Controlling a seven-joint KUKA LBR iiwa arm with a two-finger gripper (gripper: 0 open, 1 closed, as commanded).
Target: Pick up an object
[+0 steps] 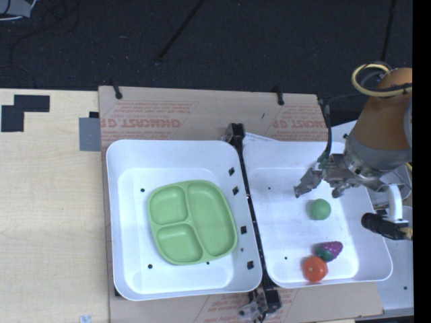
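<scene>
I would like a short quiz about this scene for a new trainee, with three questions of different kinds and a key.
1. True or false: the green divided plate lies in the right bin.
2. Multiple choice: which thing lies closest to the pincer? A) green ball B) orange-red fruit C) purple object
3. Fill in: the plate has ___ compartments.

Key: 1. False, it lies in the left bin. 2. A. 3. Three.
</scene>
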